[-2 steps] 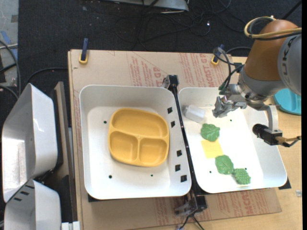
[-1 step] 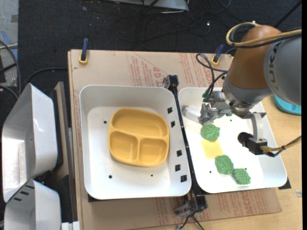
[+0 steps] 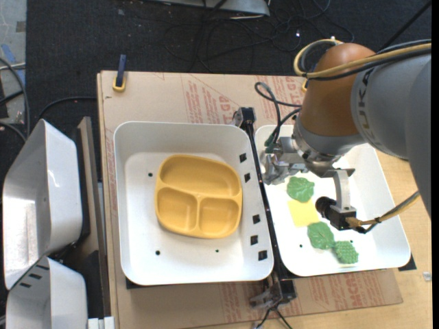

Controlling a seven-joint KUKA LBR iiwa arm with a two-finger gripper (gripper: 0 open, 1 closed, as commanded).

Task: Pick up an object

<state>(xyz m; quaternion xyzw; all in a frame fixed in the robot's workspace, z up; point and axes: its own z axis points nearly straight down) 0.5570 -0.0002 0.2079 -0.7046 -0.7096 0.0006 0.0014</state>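
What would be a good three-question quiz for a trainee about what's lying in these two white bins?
1. True or false: the yellow tray lies in the same bin as the green pieces.
2. How many green pieces lie in the right-hand bin? A) two B) three C) five
3. Fill in: the flat square lying among the green pieces is coloured ____.

Key: 1 false, since the tray has the left-hand bin to itself; 2 B; 3 yellow.
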